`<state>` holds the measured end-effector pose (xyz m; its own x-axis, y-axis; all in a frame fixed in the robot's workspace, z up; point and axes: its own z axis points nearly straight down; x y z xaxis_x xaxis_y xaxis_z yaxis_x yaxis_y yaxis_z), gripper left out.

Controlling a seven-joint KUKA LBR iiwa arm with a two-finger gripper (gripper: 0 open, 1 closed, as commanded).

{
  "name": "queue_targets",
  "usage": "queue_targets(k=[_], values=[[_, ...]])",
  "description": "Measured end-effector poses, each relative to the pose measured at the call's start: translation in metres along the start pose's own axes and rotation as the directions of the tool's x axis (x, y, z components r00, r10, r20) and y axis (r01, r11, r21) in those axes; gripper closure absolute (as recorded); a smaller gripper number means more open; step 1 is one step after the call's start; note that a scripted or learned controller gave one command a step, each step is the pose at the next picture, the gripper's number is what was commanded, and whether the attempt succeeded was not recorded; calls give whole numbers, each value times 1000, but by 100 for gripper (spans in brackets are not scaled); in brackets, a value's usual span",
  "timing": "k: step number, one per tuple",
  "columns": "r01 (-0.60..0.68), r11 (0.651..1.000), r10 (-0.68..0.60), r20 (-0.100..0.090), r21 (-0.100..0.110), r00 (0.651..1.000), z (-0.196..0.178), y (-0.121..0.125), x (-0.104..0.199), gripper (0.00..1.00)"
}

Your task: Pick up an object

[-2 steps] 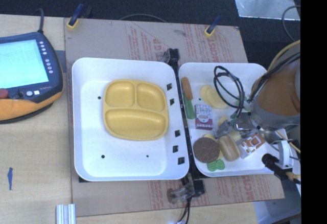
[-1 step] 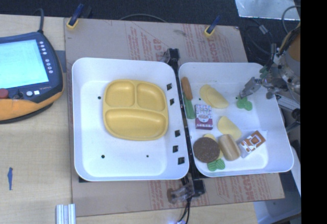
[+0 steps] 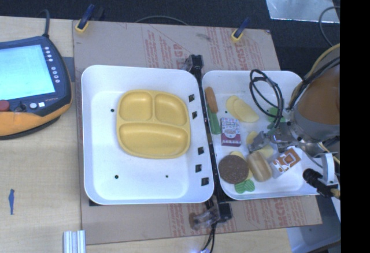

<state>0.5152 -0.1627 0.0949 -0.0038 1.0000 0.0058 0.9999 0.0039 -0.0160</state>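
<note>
Things to pick: small food toys in the right bin [image 3: 228, 75]: a brown disc [image 3: 233, 169], a tan roll [image 3: 259, 166], a red-and-white packet [image 3: 230, 131], a pale yellow piece [image 3: 241, 108], a carrot-like stick [image 3: 211, 99], a green bit [image 3: 244, 186] at the near edge.
Pincer: the pincer [image 3: 267, 138] is low over the middle of the right bin, just beyond the tan roll; I cannot tell whether it is spread or pinching anything.
Step in hand: judged as closing in on one toy, likely the roll or what lies just beside it.
Doing it well: come straight down on one piece, keep clear of the neighbours touching it, and mind the black cable [image 3: 266, 91] looping nearby.
Left bin: the left bin [image 3: 98, 130] carries a yellow divided tray [image 3: 154, 124].
Table: the table [image 3: 34, 188] bears a tablet [image 3: 26, 81] at far left.
</note>
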Motion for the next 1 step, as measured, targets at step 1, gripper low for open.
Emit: queue_targets(k=[1], values=[[5,1000,-5,7,-16,1000,3,28,38,0]])
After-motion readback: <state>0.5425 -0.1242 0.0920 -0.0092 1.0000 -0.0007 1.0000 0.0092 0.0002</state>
